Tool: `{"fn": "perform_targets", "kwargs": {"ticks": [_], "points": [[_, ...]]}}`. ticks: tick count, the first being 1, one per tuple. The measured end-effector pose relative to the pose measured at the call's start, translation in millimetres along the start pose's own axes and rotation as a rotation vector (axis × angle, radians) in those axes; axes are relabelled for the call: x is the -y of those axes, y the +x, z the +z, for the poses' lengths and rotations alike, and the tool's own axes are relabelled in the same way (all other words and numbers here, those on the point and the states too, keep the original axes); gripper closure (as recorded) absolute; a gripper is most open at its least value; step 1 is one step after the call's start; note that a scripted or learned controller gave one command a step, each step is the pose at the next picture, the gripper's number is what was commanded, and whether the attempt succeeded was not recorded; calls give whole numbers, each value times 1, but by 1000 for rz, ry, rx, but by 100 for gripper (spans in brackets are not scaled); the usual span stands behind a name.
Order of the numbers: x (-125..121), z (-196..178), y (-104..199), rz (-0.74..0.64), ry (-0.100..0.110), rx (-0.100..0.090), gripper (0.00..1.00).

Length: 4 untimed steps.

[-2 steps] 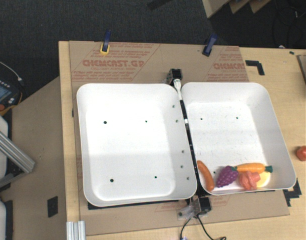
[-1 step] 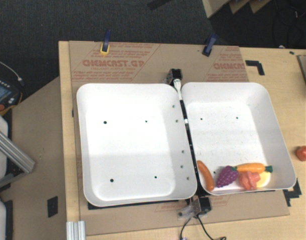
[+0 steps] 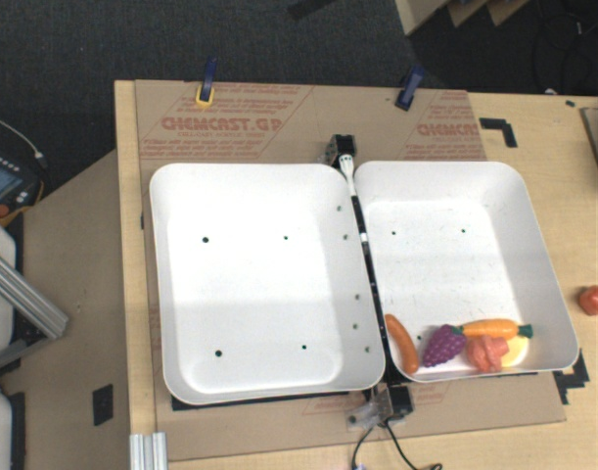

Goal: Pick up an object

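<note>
Two white bins sit side by side on the table (image 3: pixel 78 262), over a brown printed sheet (image 3: pixel 308 116) held by two blue clamps (image 3: pixel 208 78) at its far edge. The task's things are bunched in the near corner of the right bin (image 3: pixel 455 233): an orange sausage-shaped piece (image 3: pixel 400 344) against the inner wall, purple grapes (image 3: pixel 443 346) just beside it, then a carrot (image 3: pixel 494 328) above a red piece (image 3: pixel 484 352) and a yellow one (image 3: pixel 515 353). The left bin (image 3: pixel 250 292) lies beside it. A small red-orange thing (image 3: pixel 590 301) rests on the table, right of the bins. How the claw stands cannot be told.
</note>
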<state>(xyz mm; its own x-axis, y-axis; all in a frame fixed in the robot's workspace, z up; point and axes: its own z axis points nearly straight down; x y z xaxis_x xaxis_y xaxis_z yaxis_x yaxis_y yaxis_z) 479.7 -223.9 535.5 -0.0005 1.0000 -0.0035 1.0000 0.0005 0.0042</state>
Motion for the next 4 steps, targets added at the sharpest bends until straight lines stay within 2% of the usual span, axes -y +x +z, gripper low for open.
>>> {"fn": "perform_targets", "kwargs": {"ticks": [4], "points": [[0, 0, 0, 0, 0, 0, 100]]}}
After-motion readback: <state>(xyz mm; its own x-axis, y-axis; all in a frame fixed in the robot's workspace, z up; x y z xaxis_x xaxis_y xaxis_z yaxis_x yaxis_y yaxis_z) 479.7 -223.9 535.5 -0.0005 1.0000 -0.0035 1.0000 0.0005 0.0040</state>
